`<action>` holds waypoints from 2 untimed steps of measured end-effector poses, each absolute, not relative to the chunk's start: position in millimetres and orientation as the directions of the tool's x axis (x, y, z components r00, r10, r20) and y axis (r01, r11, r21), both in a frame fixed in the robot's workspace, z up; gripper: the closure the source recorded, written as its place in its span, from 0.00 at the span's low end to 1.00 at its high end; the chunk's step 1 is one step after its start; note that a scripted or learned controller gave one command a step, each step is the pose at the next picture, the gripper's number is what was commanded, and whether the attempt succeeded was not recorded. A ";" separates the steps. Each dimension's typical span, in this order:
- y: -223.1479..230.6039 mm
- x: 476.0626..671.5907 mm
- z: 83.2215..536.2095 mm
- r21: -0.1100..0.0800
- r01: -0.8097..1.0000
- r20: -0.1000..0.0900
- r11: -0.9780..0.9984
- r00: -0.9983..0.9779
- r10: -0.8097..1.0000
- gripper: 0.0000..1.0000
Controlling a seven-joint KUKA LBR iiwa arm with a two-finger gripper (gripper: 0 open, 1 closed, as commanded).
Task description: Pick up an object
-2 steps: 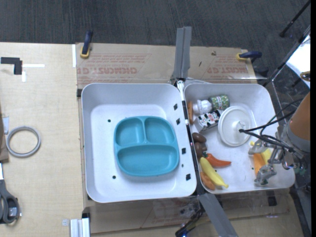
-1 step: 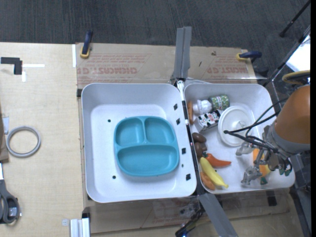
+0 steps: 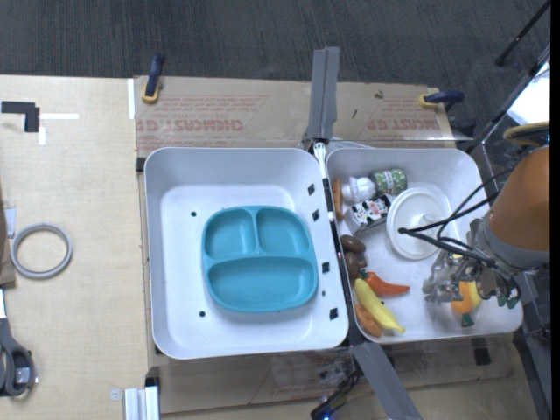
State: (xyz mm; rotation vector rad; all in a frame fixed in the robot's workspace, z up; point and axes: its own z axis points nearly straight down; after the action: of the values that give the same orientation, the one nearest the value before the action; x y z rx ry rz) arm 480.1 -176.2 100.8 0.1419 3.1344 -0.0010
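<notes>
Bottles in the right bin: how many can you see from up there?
2. A green-labelled bottle lies near the right bin's far wall; a black-and-white bottle lies just in front of it. More could be hidden under the arm.

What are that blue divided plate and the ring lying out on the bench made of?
The blue plate looks like moulded plastic: one even colour, soft sheen, rounded dividers. The ring on the wooden bench looks grey and dull, perhaps a roll of tape or rubber; too small to tell.
</notes>
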 end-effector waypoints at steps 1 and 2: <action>-166.4 478.9 91.9 0.000 0.128 -0.003 0.992 -0.992 0.128 1.00; -221.4 507.8 92.2 0.000 -0.088 -0.004 0.996 -0.996 -0.088 1.00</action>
State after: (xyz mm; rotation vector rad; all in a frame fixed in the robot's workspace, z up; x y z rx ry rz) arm 507.8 -221.4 92.2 -0.1378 3.1349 0.0000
